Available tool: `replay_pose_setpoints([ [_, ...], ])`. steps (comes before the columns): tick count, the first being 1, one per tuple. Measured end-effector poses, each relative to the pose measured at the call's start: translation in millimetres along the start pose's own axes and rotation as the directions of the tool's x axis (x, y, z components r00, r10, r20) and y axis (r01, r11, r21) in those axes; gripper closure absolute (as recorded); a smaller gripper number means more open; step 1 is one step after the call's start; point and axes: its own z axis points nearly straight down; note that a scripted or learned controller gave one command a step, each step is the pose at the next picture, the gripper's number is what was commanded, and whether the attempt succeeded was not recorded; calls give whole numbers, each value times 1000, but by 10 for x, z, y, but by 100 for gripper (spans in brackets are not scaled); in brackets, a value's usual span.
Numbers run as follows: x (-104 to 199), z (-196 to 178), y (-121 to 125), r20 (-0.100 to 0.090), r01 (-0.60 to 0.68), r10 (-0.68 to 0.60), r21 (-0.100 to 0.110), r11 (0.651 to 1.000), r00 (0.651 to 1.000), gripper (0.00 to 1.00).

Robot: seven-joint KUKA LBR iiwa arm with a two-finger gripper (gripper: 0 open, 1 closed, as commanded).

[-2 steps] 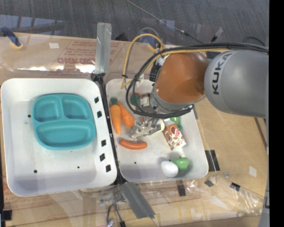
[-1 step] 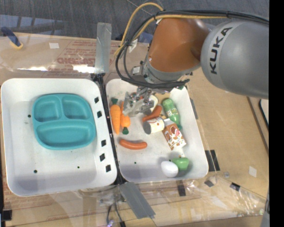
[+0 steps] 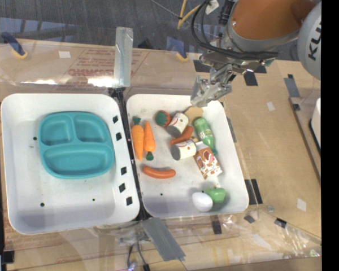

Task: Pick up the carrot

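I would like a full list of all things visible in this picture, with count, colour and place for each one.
shallow white bins: 2, white, side by side on the bench
divided plastic tray: 1, teal, in the left bin
toy carrots: 2, orange with green tops, left side of the right bin, side by side
toy sausage: 1, red-orange, lying below the carrots
green bottle: 1, green, upper right of the right bin
small box: 1, red and white, below the bottle
white egg-shaped toy: 1, white, lower right corner
gripper: 1, grey metal, above the right bin's top rim, holding nothing visible
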Motion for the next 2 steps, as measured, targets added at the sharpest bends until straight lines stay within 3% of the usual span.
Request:
replay_pose_setpoints([
  [1, 755, -1589, -340, -1, 33, -33, 0, 999, 999, 100],
  [2, 903, -347, -52, 8, 386, -385, -14, 923, 923, 100],
])
